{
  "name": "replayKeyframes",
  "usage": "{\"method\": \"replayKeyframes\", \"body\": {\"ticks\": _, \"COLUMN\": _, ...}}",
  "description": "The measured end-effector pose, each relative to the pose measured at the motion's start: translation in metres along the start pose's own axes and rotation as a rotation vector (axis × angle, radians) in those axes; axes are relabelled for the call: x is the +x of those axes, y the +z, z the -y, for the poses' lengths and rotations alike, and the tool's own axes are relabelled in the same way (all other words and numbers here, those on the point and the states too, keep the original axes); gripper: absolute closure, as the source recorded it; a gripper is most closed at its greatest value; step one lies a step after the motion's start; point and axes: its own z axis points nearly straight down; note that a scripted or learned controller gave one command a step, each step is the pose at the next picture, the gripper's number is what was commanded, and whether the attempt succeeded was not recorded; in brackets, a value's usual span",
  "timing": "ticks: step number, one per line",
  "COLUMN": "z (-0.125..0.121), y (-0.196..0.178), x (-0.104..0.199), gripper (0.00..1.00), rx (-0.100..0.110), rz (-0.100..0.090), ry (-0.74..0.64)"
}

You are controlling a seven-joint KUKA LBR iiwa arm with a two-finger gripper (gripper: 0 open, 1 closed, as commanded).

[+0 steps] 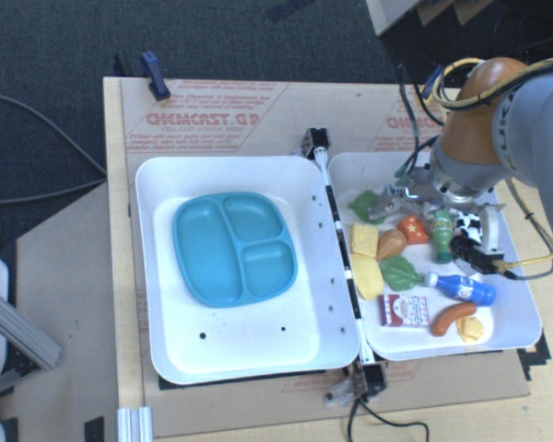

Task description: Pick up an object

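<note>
We see the gripper (422, 203) low in the right bin (525, 325), above the red tomato (412, 227); its finger state we cannot tell. Crowding by the green bottle (441, 229) probably risks a glancing, failed grasp.

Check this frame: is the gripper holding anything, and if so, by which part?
Cannot be told. The gripper is low over the right bin, near the green leaf toy and the red toy, but no object is visibly gripped.
</note>
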Motion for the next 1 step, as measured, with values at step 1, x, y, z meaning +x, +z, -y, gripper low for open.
{"method": "replayKeyframes", "body": {"ticks": 1, "z": 0.0274, "y": 0.002, "x": 0.0223, "gripper": 0.0, "rx": 0.002, "rz": 0.0, "ry": 0.001}}
